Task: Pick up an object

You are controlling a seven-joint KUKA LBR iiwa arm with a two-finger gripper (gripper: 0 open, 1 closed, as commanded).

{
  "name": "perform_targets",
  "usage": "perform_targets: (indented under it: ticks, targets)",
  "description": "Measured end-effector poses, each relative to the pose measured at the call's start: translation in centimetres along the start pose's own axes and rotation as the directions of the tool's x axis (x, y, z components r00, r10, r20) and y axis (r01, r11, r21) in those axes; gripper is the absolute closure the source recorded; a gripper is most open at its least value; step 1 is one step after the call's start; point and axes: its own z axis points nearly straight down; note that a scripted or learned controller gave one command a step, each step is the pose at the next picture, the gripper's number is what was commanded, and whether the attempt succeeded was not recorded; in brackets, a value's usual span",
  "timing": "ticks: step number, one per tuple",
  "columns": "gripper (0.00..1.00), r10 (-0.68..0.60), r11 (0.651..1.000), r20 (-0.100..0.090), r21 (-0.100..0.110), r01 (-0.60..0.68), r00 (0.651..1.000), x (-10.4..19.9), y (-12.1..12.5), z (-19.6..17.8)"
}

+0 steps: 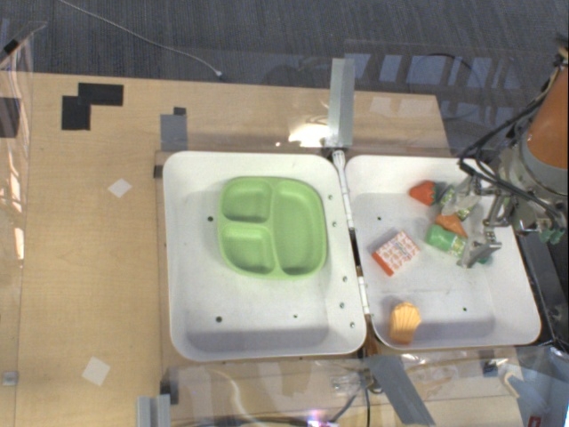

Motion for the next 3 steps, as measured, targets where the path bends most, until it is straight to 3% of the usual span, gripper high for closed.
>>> perform_targets:
  ticks: [1,2,3]
  targets:
    - [0.0,0.04,0.999,-0.003,-0.001,-0.04,0.999,-5.3,0.7,16.2]
    - [1.0,0.033,0.999,0.01,0.001,-0.033,0.999,-5.7,0.8,14.7]
    - [1.0,0.296,0.955,0.0,-0.004,-0.296,0.955,0.4,11.8,7.1]
